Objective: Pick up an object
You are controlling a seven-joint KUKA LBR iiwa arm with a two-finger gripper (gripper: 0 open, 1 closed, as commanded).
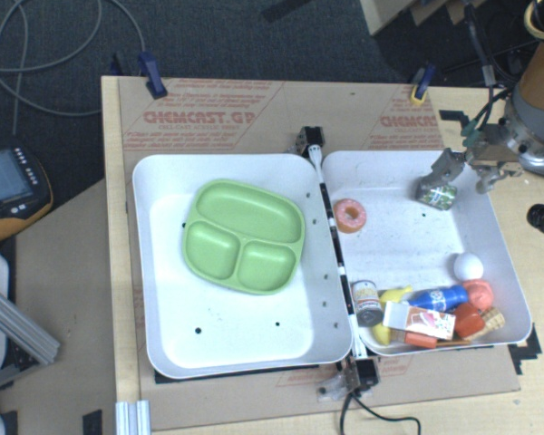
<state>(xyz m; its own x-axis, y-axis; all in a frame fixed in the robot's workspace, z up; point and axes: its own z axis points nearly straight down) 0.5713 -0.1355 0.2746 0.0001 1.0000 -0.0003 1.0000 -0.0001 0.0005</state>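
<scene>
1. Two white bins sit side by side on the bench: the left bin (163, 324) and the right bin (408, 234).
2. A green plate (243, 236) with three compartments lies in the left bin, toward its far side.
3. My claw (462, 172) hangs over the far right part of the right bin, its fingers spread apart with nothing between them.
4. A small greenish can (436, 193) lies on its side just below and left of my fingers, near the bin's far wall; I cannot tell whether a finger touches it.
5. A pink donut (350, 215) rests by the right bin's left wall.
6. A white ball (469, 266) lies near the right wall, apart from the can.
7. Crowded in the near corner are a blue bottle (438, 297), a small jar (366, 297), a red piece (469, 320) and a few other bits packed too tightly to name.
</scene>
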